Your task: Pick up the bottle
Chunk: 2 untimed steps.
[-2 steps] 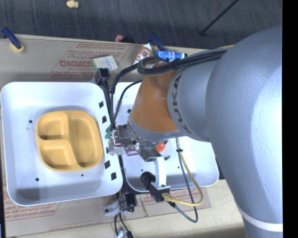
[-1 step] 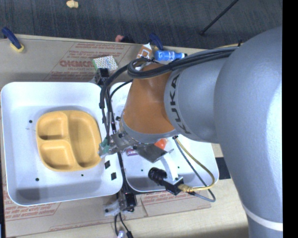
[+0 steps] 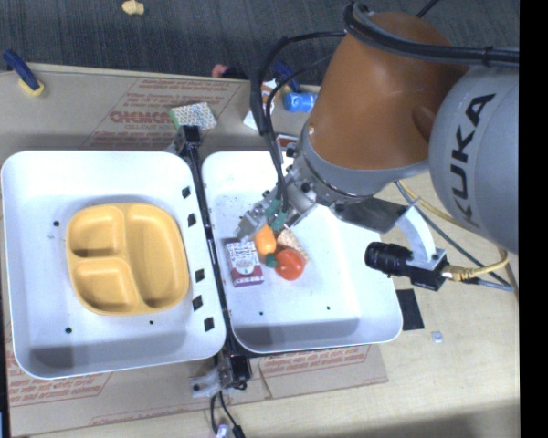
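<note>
My gripper point(image 3: 263, 217) hangs low over the middle of the right bin point(image 3: 347, 318), under the arm's large orange band and wrist. Just below its tip lies a small cluster: an orange oblong piece point(image 3: 267, 240), a red round piece point(image 3: 290, 264) with a green bit beside it, and a flat red-and-white packet point(image 3: 244, 262). I cannot tell which of these is the bottle. Another green piece point(image 3: 279, 214) sits right at the gripper's tip, and whether it is held or just lying there is unclear. The wrist hides the bin's far right part.
The left bin point(image 3: 18, 245) holds a yellow divided tray point(image 3: 128, 255). A black divider strip point(image 3: 204, 245) runs between the bins. A black cylinder with cables point(image 3: 397, 260) sticks out over the right bin's right rim. Small items lie on the cardboard behind the bins.
</note>
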Each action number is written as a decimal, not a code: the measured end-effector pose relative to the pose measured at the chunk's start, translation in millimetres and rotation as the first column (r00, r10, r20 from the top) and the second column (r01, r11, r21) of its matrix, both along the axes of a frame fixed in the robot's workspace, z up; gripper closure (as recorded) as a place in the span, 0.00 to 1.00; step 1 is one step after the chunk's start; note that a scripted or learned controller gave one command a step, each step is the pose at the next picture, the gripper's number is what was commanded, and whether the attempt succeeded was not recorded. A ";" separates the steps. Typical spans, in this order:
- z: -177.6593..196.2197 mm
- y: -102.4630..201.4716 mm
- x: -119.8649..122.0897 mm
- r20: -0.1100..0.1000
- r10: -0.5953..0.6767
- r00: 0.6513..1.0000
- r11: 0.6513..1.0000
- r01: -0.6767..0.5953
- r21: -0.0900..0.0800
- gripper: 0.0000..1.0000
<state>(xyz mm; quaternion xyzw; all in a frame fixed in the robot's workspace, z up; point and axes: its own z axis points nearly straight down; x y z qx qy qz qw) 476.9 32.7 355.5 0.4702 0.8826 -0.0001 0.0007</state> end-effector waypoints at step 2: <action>-120.4 66.8 -0.6 -0.002 0.380 0.925 0.925 -0.380 0.000 1.00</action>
